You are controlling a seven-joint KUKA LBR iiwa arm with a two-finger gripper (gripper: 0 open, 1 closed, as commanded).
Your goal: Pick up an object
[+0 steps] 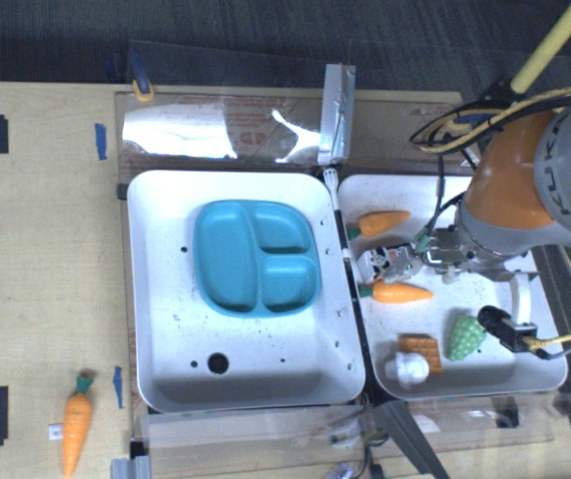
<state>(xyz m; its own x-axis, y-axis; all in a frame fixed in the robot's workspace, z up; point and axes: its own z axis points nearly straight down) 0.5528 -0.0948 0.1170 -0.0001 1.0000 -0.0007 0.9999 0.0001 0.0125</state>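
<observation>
Here, on the wooden surface [36, 267], a toy carrot [75, 422] lies outside the bins. The left bin [166, 347] holds a blue divided tray [256, 255]. In the right bin [545, 372], the end effector [390, 261] hangs between two small orange carrots; whether it grips anything cannot be told, as it is small and blurred. The nearer carrot [402, 292], just below it, looks light, rigid and smooth plastic, likely slippery; grasping across its thicker middle seems safest. Beyond lies a green strawberry-like toy [464, 336].
</observation>
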